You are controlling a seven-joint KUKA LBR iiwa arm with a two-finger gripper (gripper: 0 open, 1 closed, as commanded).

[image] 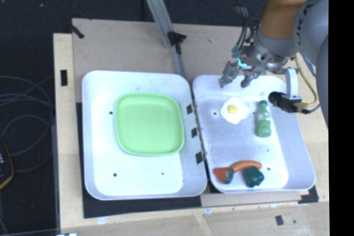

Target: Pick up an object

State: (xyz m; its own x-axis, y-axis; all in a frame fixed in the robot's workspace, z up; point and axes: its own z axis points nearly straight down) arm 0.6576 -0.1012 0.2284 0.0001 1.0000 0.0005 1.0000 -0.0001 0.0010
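I see my pincer [238,79], fingers apart, over the right bin's [293,163] far edge; nearby, a fried egg [234,111], white with yellow yolk.

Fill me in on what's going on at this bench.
The arm's gripper hangs open over the far end of the right bin, with nothing between its fingers. Below it lie a fried egg toy, a green bottle, a carrot and a dark green block. The left bin holds a green plate.

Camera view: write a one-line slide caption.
Open gripper hovers above the right bin, near a fried egg and green bottle; green plate sits left.
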